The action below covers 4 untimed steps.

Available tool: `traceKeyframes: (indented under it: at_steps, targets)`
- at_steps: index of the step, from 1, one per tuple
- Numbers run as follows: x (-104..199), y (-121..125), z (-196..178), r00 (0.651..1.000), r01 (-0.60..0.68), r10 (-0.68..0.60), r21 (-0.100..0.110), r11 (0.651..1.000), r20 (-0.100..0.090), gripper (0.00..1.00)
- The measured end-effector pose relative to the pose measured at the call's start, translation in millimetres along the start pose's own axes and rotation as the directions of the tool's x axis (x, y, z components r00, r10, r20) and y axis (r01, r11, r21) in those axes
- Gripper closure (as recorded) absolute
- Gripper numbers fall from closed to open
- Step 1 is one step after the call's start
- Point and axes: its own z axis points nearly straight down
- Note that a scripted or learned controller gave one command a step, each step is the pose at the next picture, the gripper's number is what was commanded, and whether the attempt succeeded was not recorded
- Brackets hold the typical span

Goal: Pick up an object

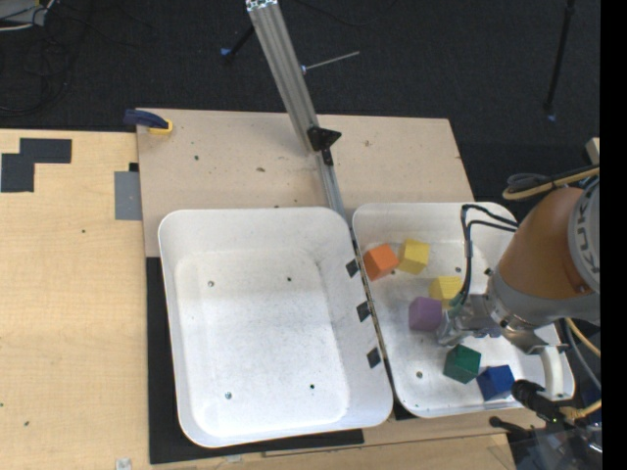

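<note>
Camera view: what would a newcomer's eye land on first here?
First the cluster of coloured blocks in the right bin: an orange block, two yellow ones, a purple block, a green block and a blue block. Next the arm's orange band, with the gripper low among the blocks, beside the purple one.

Six blocks (425, 313) lie in right bin (421, 399).
</note>
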Motion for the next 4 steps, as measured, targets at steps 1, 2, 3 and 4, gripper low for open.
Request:
traceKeyframes:
  at_steps: [1,2,3,4]
  targets:
    - [-11,-1,-48,1.0,-0.001,0.001,-0.005,1.0,0.004,1.0]
    - [-10,10,-103,1.0,0.011,-0.011,-0.007,1.0,0.004,1.0]
    - [-11,11,-142,1.0,0.01,-0.01,-0.006,1.0,0.004,1.0]
    - [37,14,-129,1.0,0.013,-0.013,0.0,1.0,0.001,1.0]
